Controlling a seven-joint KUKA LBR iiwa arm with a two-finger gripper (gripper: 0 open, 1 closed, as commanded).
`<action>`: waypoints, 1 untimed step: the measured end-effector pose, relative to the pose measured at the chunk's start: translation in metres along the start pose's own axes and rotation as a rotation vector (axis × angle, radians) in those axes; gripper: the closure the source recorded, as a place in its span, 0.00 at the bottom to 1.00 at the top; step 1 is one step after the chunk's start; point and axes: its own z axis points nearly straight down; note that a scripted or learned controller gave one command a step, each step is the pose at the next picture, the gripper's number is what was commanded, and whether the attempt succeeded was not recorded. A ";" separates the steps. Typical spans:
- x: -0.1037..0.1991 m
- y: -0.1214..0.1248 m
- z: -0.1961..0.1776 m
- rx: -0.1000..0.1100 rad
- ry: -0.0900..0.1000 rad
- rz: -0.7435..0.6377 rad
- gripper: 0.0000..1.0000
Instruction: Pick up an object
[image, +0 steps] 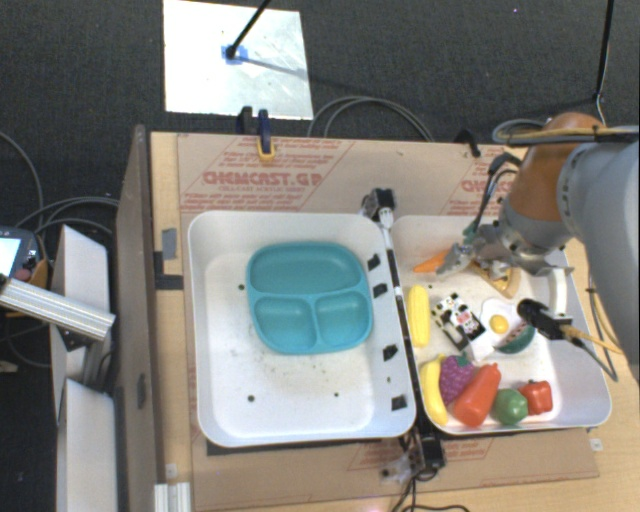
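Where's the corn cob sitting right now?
The corn cob lies lengthwise in the right bin, against its left wall by the divider, just left of the black-and-white cow toy and above the banana.

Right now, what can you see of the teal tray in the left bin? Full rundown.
The teal divided tray looks like smooth moulded plastic, a rounded rectangle with three compartments: one long one along the far side and two smaller ones along the near side. Nothing lies in any compartment. It sits flat, right way up, turned slightly askew, on the floor of the left white bin, a little toward the far side. It rests on the bin floor; nothing else touches it. Small dark specks dot the bin floor around it.
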 end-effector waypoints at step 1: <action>-0.008 -0.015 -0.090 0.000 0.002 0.008 0.00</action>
